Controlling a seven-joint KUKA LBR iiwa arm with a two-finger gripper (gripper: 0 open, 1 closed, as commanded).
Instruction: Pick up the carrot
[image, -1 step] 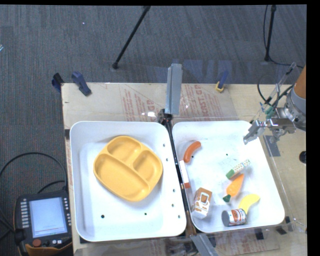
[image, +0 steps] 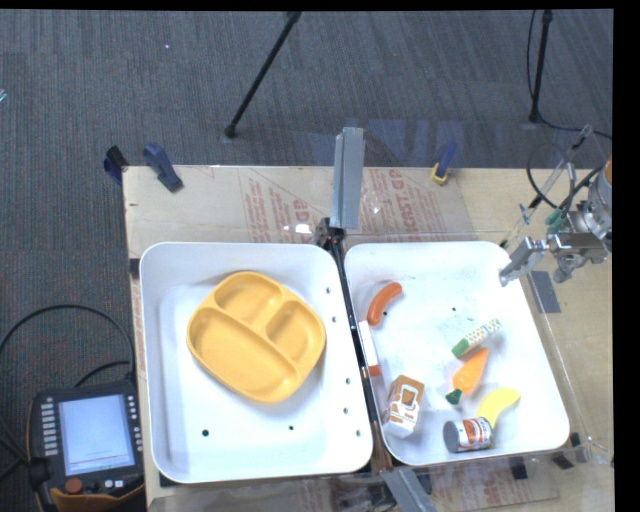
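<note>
The small orange toy carrot with a green stub end (image: 468, 373) lies in the right-hand shallow white bin (image: 430, 262), toward its lower right part, tilted with the green end pointing down-left. The claw (image: 520, 262) sits at the upper right corner of that bin, above the rim, well apart from the carrot, which lies below and to the left of it. Whether the claw is open or closed cannot be told from this angle; nothing shows between its tips.

The right bin holds six things, one of each: the carrot, a curved orange-red toy sausage (image: 382, 301) near the upper left, a slim white-and-green tube (image: 475, 338) just above the carrot, a small brown-and-white carton (image: 404, 403) at the lower left, a yellow toy banana (image: 498, 404) just below the carrot, and a small red-labelled tin can (image: 467, 434) lying on its side beside the banana.

The left-hand shallow white bin (image: 170, 440) holds one yellow plastic divided plate (image: 257, 335). Both bins rest side by side on the pale tabletop (image: 230, 205).
</note>
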